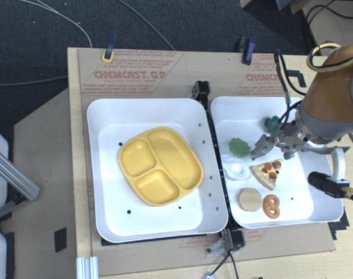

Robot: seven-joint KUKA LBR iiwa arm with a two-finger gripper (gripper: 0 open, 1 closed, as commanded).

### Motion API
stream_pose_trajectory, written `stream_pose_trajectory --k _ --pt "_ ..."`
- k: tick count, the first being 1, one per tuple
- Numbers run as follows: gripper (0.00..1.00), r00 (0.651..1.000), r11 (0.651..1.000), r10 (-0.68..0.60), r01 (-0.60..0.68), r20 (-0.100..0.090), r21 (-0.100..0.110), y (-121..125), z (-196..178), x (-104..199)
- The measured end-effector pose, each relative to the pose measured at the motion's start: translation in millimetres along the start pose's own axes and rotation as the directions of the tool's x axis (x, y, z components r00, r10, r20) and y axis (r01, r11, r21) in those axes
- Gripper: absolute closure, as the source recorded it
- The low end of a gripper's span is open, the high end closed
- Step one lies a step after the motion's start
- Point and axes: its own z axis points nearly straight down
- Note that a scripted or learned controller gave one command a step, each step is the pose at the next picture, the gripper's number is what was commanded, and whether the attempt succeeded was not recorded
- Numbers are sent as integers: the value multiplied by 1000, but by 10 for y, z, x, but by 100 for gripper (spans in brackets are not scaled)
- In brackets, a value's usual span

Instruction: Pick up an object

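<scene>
Fingers (262, 147) of the gripper (269, 148) look spread and grip nothing, poised low in the right bin (298, 217); this reads as the approach step. Left of them lies the green broccoli (240, 147), just below them the pizza slice (267, 172), so the next move calls for centring, descending and closing. Red print on the bench board (136, 73) reads "CHEMCAST G.P".
</scene>
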Motion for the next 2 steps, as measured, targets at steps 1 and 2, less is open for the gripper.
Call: stream_pose_trajectory --k 1,2 --pt "0 1000 1000 -3 3 2 -14 32 -71 3" --pt "0 1000 1000 -2 2 0 -9 -44 473 76"
